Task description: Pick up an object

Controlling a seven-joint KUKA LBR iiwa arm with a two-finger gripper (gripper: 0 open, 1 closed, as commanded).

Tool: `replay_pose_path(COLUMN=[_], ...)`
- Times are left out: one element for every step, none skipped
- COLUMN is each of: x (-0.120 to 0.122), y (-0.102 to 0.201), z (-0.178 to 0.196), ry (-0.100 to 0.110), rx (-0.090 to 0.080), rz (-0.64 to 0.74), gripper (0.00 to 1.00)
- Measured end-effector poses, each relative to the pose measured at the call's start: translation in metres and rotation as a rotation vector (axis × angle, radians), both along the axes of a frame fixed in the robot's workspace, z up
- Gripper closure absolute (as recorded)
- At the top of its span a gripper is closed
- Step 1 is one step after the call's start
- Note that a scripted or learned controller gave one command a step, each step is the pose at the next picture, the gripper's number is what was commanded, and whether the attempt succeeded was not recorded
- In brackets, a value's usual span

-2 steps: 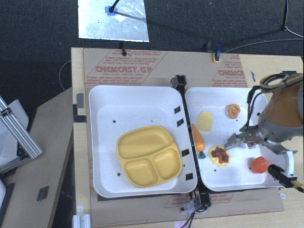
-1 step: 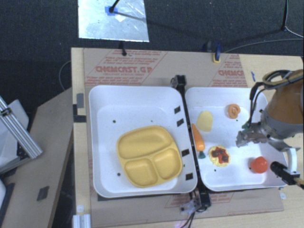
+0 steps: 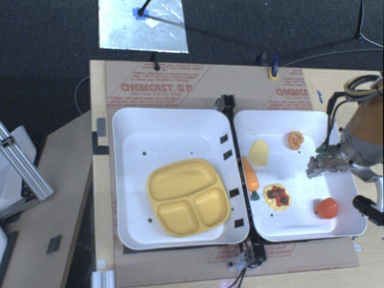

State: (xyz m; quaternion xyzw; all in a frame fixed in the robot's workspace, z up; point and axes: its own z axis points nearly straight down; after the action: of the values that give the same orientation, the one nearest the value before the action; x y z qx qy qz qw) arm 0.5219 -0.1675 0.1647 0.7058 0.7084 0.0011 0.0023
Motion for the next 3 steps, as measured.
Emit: replay_pose_path(x=[0.001,0.008,-0.002], y=[0.000,0.052,0.104], z=[0.053,0.063,0.070], ry=[-0.001,0.001,0.004], rx=[0.000,0.002,0.003], rz=[0.001,0.006,0.006], gripper=[1.00,1.00,1.00])
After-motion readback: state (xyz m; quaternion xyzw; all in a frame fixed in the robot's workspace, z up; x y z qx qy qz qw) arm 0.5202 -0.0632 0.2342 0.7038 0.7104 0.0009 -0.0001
